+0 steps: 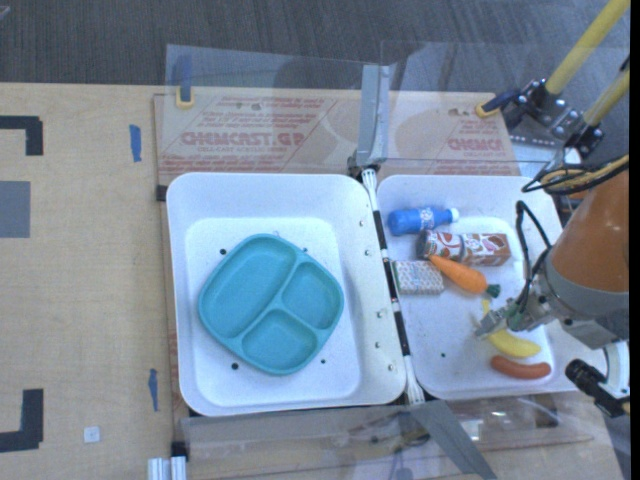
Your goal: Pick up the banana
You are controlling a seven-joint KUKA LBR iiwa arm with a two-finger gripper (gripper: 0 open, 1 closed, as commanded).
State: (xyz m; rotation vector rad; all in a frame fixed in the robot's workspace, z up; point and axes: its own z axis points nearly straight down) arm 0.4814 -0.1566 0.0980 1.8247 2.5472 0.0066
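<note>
Below, a pale wooden bench (80, 298) bears two white bins (185, 268); whether the jaws grip is unclear.

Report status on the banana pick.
Gripper low in right bin, just above banana. Banana on bin floor. Sausage close beside it.

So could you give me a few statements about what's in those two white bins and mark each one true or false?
1. The teal divided plate lies in the left bin. True.
2. The banana lies in the left bin. False: it is in the right bin, right by the gripper.
3. A blue bottle lies near the right bin's far edge. True.
4. The carrot sits on the plate. False: it lies in the right bin.
5. A sausage lies just beyond the banana, towards the bin's near edge. True.
</note>
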